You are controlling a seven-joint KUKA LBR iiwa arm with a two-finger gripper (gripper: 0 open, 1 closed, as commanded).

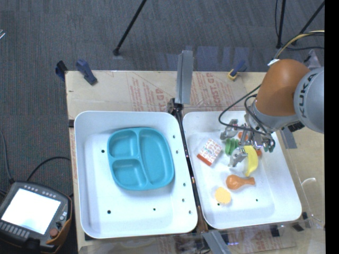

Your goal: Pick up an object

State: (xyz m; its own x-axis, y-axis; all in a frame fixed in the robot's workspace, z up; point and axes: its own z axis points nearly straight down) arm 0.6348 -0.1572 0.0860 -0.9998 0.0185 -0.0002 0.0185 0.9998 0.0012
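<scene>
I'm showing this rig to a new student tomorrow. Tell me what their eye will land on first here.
First, the big turquoise three-compartment plastic plate, lying alone in the left white bin. Next, the grey arm's orange wrist band over the right white bin, with the gripper low among small toys: a yellow banana, an orange drumstick-shaped piece, a pale yellow round piece and a red-and-white box.

Glossy blue plastic tray point(141, 158), smooth white bins point(90, 194), bare wooden bench point(127, 91)

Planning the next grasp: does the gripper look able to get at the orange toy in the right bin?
Probably yes. The orange toy lies uncovered on the bin floor, apart from its neighbours, just below the gripper.
</scene>
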